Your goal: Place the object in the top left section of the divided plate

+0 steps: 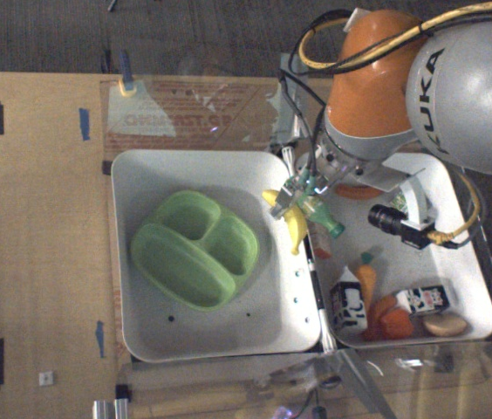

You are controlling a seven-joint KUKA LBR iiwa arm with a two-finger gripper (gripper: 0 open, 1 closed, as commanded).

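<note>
Green is what catches the eye first: a green plastic divided plate (176, 260) lies in the middle of the left shallow white bin (194, 330), all three of its sections bare, and it's well apart from the action. Over at that bin's right edge, the grey arm with its orange band reaches in from the right, and the hand (298, 197) hangs just above the wall between the two bins. Right at its tip is a yellow toy banana (296, 226), curving down over the left bin's right rim. Whether the hand is open or closed around it, I cannot tell from this angle. A small green bottle-shaped toy (324, 222) pokes out just beside the banana, on the right bin's side. Down in the right shallow white bin (468, 269) there's a black-and-white milk carton (346, 305), an orange toy carrot (366, 283) touching it, and a tan rounded lump (445, 326) in the near corner. Brown cardboard covers the worktop (28, 234) to the left.
</note>
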